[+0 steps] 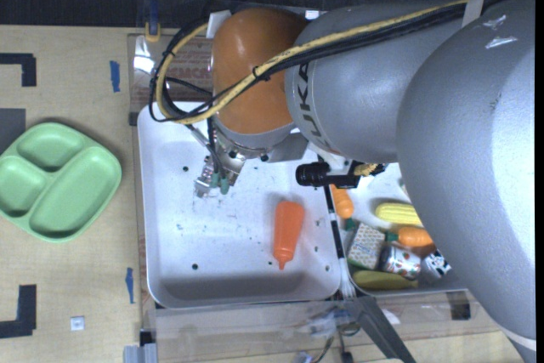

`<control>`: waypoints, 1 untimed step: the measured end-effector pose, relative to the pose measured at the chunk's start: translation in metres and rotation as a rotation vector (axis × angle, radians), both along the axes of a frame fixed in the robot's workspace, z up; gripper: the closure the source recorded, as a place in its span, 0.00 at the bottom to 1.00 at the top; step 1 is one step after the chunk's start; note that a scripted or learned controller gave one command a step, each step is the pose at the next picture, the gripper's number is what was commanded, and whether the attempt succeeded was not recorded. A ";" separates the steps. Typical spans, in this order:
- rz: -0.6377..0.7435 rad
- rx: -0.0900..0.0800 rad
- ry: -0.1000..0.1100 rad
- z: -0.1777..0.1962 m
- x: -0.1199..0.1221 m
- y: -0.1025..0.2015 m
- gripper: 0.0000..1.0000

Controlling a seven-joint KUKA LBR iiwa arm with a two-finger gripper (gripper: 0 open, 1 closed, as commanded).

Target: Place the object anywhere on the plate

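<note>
An orange bottle-shaped object (287, 231) lies on its side on the floor of the left white bin (178, 268), toward its right half. The green divided plate (58, 180) rests on the wooden bench, left of the bins. My gripper (213, 180) hangs over the left bin's upper middle, up and to the left of the orange object and clear of it. I see nothing between its fingers. The large grey arm with its orange band (251, 72) covers the back of the bin.
The right bin (399, 280) holds several toy foods: a corn cob (399, 212), a carrot-like piece (342, 204), a speckled sponge-like block (365, 245) and a small can. Blue tape marks and black corner marks dot the bench around the plate.
</note>
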State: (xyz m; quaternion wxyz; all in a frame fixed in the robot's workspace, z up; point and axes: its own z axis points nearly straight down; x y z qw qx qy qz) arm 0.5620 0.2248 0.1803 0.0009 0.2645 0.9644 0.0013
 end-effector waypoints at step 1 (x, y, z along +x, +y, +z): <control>-0.212 0.003 -0.004 -0.091 -0.014 0.000 1.00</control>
